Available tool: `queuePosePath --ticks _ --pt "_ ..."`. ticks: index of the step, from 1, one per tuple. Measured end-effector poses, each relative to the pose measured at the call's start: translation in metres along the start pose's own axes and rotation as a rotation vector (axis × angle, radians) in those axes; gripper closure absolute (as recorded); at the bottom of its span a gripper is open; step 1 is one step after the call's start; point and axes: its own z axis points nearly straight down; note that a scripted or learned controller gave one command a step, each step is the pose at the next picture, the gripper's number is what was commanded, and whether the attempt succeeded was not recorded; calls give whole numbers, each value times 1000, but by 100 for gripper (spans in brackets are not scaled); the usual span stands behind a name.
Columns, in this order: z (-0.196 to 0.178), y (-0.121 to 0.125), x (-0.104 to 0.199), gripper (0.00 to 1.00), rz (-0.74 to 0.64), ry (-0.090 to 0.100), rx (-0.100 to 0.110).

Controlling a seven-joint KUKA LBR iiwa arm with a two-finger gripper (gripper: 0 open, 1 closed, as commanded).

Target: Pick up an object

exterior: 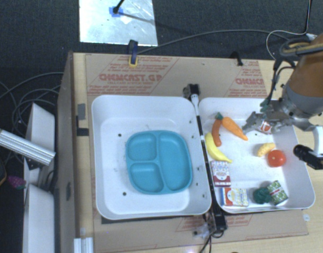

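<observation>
End effector point(262, 121) low in right bin point(303, 194), far side, over small red-white item point(265, 126); finger state: can't tell. Risk: off-centre closure nudges item away, or clips nearby carrot point(234, 127).

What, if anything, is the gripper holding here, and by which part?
Cannot be told: the gripper sits low over a small red-and-white item in the right bin, its grasp unclear.
</observation>
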Motion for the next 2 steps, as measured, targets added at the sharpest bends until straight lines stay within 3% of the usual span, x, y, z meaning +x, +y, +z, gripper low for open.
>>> queuePosePath --ticks 1,2 --pt "44 59 35 0 -1 1 1" --pt "124 82 43 0 -2 1 3"
